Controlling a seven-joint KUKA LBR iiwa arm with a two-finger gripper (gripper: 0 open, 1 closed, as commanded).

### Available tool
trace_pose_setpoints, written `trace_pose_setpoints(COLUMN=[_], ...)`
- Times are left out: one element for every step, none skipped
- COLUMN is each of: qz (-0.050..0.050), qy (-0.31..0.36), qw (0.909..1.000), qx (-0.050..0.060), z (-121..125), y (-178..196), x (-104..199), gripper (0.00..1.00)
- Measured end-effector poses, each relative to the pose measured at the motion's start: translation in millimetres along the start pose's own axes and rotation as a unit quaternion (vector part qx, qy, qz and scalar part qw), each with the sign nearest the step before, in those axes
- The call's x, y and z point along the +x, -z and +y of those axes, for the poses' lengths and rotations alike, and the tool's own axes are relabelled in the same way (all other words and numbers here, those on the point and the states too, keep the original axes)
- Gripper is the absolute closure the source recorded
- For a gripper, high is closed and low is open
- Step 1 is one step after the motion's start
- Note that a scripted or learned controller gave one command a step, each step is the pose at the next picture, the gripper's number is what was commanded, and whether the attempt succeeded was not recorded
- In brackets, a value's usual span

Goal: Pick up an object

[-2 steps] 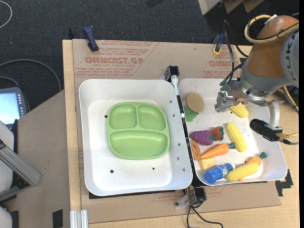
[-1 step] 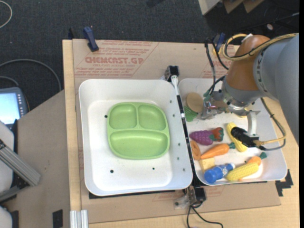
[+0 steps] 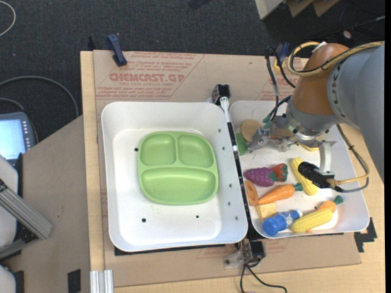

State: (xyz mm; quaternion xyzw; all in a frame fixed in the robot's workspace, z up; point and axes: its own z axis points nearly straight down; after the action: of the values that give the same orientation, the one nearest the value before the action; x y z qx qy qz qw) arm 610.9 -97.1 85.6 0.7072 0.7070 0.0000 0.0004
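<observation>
One smooth three-compartment green plate [image 3: 178,166]

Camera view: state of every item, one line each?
Green plate: flat in left bin, nothing on it.
Grapes: lying in right bin.
Carrot: lying flat.
Corn: lying flat.
Blue bottle: on its side.
Gripper: low over right bin.

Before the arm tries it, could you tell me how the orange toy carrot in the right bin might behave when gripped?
The orange toy carrot looks like smooth plastic: probably light and stiff. Its tapered round body may slip or roll.
</observation>
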Motion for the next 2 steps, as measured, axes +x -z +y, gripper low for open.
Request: trace_pose_setpoints(qz=[0.0,0.0], qy=[-0.004,-0.001], qw=[1.0,1.0], qx=[0.003,-0.001], z=[-80,-75], y=[-1,9], x=[-57,-52], gripper=[0.0,1.0])
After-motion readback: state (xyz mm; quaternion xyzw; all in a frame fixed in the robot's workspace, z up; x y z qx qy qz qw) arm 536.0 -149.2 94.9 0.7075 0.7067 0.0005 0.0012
